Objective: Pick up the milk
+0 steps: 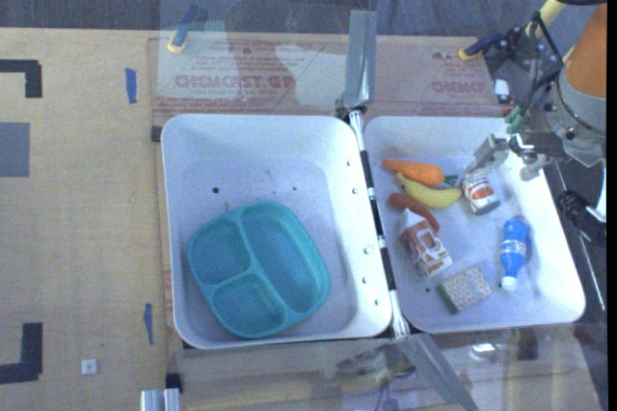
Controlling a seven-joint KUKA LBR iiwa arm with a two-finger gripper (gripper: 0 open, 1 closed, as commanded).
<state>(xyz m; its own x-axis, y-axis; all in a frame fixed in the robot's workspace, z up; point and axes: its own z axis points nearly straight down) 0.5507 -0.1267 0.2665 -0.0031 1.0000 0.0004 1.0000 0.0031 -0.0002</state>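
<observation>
Camera view: milk lies down-left of gripper

Camera view: the milk carton (425, 245) lies in the right bin (554, 308), just below the banana (433, 195), long axis tilted slightly left of vertical. The gripper (509, 155) hovers up-right of the banana, fingers apart, holding nothing. The carton sits down-left of the fingers.

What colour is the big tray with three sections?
The three-section plastic tray is teal, a blue-green; the overhead camera view shows it lying in the left white bin.
</observation>
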